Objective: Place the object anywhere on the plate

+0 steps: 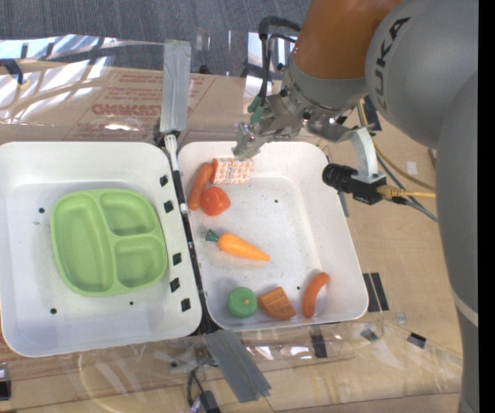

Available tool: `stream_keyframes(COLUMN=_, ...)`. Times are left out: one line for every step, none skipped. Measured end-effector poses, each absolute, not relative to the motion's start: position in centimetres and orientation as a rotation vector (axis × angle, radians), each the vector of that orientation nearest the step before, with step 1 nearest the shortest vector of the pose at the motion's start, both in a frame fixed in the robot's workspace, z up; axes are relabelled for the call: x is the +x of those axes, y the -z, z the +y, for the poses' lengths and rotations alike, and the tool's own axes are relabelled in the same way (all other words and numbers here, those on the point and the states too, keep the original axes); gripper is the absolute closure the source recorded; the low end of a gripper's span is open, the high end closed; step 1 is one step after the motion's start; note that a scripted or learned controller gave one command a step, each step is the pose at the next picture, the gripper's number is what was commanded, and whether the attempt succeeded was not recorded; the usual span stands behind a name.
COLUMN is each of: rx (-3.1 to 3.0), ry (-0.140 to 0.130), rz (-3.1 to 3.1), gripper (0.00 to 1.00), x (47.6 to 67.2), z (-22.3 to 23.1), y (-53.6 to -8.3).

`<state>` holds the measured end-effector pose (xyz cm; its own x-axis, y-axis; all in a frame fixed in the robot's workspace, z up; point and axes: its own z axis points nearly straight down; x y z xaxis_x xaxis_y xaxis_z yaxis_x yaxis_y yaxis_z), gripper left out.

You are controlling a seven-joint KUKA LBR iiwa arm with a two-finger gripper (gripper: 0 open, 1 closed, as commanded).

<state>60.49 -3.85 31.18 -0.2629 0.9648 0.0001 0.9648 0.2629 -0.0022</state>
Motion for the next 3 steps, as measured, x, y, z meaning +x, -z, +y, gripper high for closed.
stream_keyframes(rx=-1.596, ry=-0.008, rz=-2.699, gripper=1.00, x=57.1, z=1.1, y=-27.9)
stream_keyframes(rx=-1.828, ry=-0.009, rz=-2.548, gripper=1.00, x=51.8, z=5.2, y=-19.9)
stream_keyframes(rx=-1.615, ry=-0.008, rz=-2.686, gripper=1.00, x=47.7, z=2.8, y=-18.8)
